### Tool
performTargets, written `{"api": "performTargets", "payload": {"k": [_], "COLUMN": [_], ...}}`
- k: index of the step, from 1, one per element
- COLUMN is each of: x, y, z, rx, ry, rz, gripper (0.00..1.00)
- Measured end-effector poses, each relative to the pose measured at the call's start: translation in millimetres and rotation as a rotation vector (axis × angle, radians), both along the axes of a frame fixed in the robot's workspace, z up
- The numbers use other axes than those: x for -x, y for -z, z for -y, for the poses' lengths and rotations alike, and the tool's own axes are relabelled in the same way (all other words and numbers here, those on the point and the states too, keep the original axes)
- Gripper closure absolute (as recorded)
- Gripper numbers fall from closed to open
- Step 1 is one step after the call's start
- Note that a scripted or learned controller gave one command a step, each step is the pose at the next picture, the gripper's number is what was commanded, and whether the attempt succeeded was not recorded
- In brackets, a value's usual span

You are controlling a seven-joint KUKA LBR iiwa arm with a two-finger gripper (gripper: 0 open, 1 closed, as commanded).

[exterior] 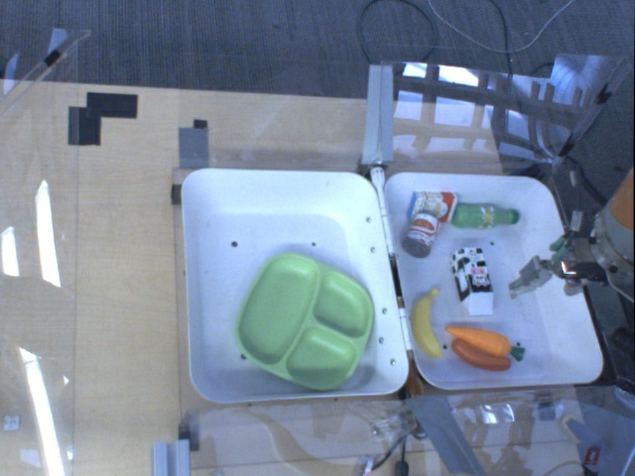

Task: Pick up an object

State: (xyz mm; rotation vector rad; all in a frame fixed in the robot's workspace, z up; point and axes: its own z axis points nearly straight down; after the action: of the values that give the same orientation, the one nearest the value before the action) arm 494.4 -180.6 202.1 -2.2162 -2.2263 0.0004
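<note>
Wooden tabletop (119, 266) before us, two white bins, claw (531, 276) over the right bin (571, 365), its grip unclear to us, carrot (481, 345) lying crosswise, leafy end pointing right.

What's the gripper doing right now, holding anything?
Gripper: over the right bin's right side, nothing held; open or shut cannot be told.

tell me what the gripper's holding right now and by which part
Nothing. The gripper is over a bare part of the right bin, with nothing between its fingers. The nearest item, a black-and-white carton, lies apart from it.
</note>
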Motion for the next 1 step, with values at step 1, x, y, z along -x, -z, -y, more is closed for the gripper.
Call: {"api": "performTargets", "payload": {"k": [1], "x": [-36.9], "y": [84.3], "z": [-11.8], "rx": [0.008], "ry": [-0.085], "rz": [0.034], "gripper": [0.00]}}
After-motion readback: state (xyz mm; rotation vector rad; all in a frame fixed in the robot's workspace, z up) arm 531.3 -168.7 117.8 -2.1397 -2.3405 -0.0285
